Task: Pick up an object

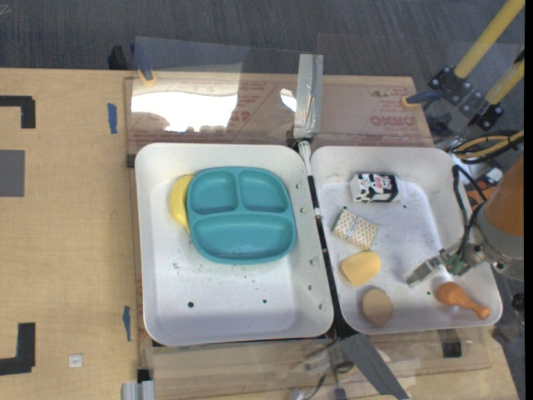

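Note:
The right bin (416,167) holds several small items. A black-and-white cow-patterned box (373,187) lies at the back, with a patterned tan packet (356,228) in front of it. A yellow lump (361,267) and a tan egg-shaped piece (376,305) lie toward the front. An orange carrot-shaped toy (460,297) rests near the front right corner. My gripper (423,272) hangs low over the bin floor, between the yellow lump and the orange toy, just up and left of the toy. I see nothing held in it.
The left bin (158,290) carries a teal divided plate (241,214) with a yellow object (177,200) peeking out at its left side. A clear panel and cardboard (366,111) stand behind the bins. Cables and the arm (504,211) crowd the right edge.

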`<state>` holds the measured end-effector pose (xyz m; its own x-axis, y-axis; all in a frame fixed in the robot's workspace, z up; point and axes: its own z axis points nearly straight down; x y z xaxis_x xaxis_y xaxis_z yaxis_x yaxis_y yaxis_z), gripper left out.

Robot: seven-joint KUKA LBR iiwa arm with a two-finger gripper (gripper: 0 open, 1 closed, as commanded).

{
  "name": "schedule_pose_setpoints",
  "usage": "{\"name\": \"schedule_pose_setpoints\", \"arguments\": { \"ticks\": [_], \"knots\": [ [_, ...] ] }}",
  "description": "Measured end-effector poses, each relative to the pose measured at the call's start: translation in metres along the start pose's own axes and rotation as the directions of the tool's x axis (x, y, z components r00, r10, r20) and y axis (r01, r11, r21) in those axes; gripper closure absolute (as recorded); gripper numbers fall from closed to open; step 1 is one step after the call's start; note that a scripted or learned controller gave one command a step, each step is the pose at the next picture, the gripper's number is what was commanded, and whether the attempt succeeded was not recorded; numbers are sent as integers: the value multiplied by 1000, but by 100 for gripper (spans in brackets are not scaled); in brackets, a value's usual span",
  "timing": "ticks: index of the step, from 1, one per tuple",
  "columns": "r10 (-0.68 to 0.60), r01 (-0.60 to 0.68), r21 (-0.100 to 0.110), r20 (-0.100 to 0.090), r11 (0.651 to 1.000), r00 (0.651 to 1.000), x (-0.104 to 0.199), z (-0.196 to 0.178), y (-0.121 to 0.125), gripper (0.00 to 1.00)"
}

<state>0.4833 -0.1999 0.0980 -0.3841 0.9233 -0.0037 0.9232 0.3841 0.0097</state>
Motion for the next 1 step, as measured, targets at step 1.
{"name": "schedule_pose_setpoints", "arguments": {
  "ticks": [1],
  "knots": [
    [-190,190,5,-3,982,982,-12,11,-7,0]
  ]
}}
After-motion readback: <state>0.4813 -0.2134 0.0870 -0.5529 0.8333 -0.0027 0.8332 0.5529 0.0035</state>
